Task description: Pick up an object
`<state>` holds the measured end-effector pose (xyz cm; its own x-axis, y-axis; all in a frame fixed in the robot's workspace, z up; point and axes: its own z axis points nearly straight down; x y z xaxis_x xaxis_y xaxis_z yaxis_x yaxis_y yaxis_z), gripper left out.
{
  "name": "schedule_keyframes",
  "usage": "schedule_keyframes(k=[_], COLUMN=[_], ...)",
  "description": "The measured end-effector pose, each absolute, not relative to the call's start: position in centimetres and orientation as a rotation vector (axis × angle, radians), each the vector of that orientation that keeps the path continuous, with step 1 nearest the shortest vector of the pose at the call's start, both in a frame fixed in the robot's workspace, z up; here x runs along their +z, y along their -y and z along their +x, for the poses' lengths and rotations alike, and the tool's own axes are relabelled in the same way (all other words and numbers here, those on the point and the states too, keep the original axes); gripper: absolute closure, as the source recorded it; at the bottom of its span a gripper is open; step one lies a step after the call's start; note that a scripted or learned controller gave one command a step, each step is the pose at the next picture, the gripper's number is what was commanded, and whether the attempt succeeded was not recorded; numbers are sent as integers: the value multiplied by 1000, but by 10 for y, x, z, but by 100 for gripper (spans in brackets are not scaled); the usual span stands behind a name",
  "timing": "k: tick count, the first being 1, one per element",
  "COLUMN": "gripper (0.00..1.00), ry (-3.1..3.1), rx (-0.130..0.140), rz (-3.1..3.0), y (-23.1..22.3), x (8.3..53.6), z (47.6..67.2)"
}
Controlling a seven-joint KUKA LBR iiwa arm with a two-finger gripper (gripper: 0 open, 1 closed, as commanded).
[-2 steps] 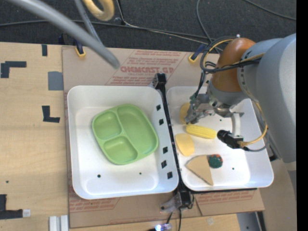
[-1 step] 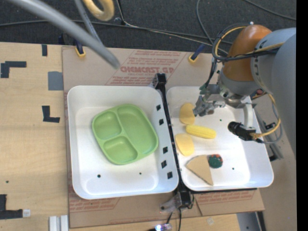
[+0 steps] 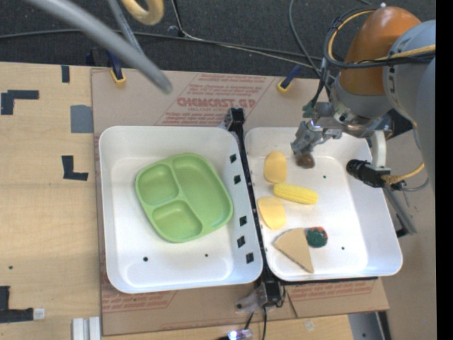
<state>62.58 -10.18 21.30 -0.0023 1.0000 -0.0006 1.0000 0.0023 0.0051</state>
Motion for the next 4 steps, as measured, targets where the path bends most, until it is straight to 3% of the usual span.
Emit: schedule_keyframes(k=[1, 3, 4], gripper=[100, 100, 100], ry=[-2219, -2229, -2228], rx=[5, -1, -3], rz=[2217, 2217, 2217], y=[107, 3, -43], x=[275, 266, 263], z=[630, 627, 616])
